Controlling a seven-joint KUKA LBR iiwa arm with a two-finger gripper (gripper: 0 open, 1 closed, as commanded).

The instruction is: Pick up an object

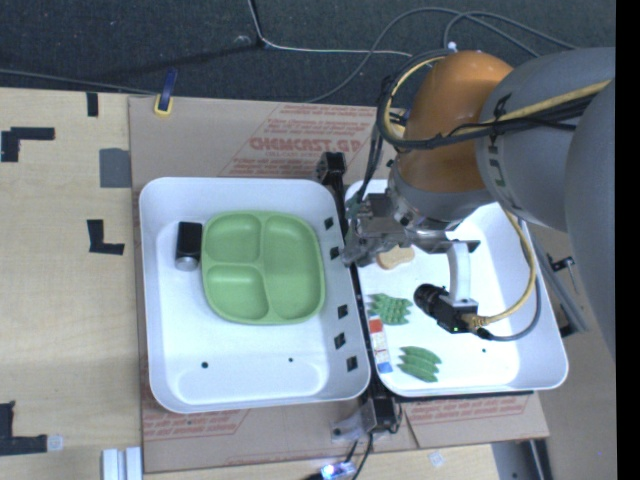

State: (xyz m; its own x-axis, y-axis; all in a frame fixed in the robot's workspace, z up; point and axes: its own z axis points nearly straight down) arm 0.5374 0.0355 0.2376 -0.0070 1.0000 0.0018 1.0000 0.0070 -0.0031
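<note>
My gripper [385, 248] hangs low over the left part of the right bin [520, 368], under the orange wrist band. A tan, bread-like piece [399, 257] lies right beneath it, partly covered. Below it lie a leafy green toy [392, 309] and a green pea pod [420, 362]. A thin red and white stick [377, 336] rests along the bin's left wall. In the left bin [160, 318] sit a green divided plate [263, 266] and a small black block [188, 244].
Clips run along the divider between the two bins [345, 308]. A black fitting with a yellow cable [445, 306] hangs from the arm over the right bin. Cardboard lies under the bins, with dark cloth behind.
</note>
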